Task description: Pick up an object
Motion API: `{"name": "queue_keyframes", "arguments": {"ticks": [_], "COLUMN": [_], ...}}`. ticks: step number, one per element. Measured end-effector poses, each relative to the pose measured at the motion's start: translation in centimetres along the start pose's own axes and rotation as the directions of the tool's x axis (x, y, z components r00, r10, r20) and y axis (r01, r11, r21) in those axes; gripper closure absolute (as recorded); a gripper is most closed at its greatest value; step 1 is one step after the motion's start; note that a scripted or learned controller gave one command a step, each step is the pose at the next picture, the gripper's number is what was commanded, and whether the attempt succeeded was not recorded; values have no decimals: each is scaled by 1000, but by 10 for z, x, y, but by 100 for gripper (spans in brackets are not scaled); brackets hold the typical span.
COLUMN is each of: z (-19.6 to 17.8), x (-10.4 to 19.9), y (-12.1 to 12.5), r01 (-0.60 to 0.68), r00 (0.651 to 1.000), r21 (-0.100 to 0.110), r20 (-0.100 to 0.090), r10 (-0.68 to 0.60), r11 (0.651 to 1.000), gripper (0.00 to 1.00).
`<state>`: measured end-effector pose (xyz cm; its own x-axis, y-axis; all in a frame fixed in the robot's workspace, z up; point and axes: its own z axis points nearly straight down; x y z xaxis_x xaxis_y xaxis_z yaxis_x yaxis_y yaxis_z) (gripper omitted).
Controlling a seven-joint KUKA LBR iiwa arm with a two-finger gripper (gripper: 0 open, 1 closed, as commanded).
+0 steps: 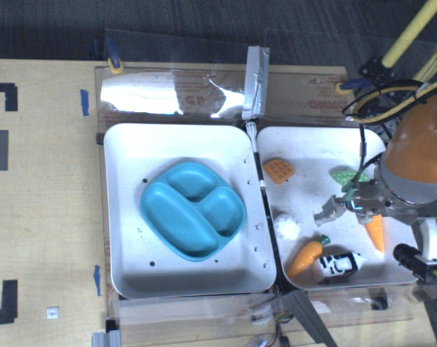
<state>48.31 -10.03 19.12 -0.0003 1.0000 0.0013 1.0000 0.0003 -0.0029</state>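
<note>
Carrot (305, 257) lies diagonal, leafy end toward upper right.

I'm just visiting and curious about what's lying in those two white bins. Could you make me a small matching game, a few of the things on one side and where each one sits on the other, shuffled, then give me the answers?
Things:
1. blue divided plate
2. waffle toy
3. carrot toy
4. black and white object

Places:
A. top left part of the right bin
B. low in the right bin, just right of an orange toy
C. middle of the left bin
D. low in the right bin, near the wall between the bins

Pairs: 1-C, 2-A, 3-D, 4-B
</note>
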Motion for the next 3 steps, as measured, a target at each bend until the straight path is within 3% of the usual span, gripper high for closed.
{"name": "queue_keyframes", "arguments": {"ticks": [1,2,3], "z": [104,104,105], "x": [-3,3,-15], "y": [-2,52,185], "r01": [61,174,181], "r00": [998,985,983], "r21": [-10,-10,-3], "r20": [3,4,2], "r10": [-61,-174,-181], "r11": [998,985,983], "gripper": [0,0,0]}}
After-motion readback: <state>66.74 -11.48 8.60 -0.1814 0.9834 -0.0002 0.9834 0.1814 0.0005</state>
